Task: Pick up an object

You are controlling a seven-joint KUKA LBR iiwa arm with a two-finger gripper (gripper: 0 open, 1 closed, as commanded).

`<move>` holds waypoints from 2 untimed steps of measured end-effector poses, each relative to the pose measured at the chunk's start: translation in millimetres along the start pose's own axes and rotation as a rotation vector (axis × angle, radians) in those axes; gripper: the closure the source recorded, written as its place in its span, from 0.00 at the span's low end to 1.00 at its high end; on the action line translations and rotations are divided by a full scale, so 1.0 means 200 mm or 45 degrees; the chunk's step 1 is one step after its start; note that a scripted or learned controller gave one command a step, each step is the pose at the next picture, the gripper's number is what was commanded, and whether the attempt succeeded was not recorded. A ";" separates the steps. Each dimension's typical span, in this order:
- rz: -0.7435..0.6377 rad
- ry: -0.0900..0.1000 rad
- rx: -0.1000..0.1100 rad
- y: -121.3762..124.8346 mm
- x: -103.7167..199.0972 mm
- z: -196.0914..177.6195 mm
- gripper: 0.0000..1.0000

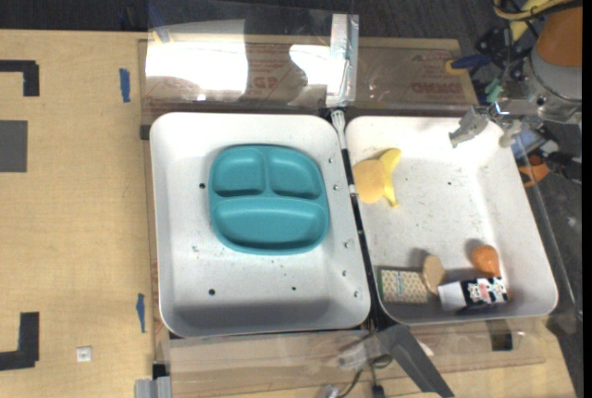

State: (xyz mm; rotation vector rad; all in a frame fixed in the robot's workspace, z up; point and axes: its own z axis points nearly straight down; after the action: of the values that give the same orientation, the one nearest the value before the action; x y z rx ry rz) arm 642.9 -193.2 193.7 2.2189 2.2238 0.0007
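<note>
A counter [65,230] is carrying 2 shallow white bins side by side, seen from above at a slant. The left bin [176,285] is holding 1 teal divided plate [269,198], lying flat near the middle.

The right bin [527,230] is holding 5 small things. 1 yellow banana-like toy [377,178] is lying against the bin's left edge, toward the far corner. Along the near edge, 1 patterned rectangular block [402,286] is sitting close to the left corner, 1 tan round piece [433,270] is touching it, 1 small white bottle with a dark label [474,292] is lying on its side, and 1 orange ball-like item [485,257] is sitting just behind the bottle.

1 gripper [487,122] is hovering over the far right corner of the right bin, at the end of the grey arm [555,63] coming in from the right. Its fingers are looking spread apart with nothing between them.

Any of the 5 things could be the one to pick up, and all are lying well apart from the gripper. The risks, as I am judging them: the near-edge items are crowding together, so closing fingers could be nudging a neighbour or catching 2 at once; the ball could be rolling away; the bottle on its side could be slipping; and the banana toy against the bin wall is leaving little finger room.
</note>
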 end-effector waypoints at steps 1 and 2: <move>-0.067 0.017 0.012 -0.42 -0.11 0.43 0.00; -0.201 0.008 -0.010 -0.79 -0.07 0.52 0.00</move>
State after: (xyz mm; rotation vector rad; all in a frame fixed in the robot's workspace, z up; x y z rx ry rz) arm 484.0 -206.8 88.8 2.0359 2.3910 0.0164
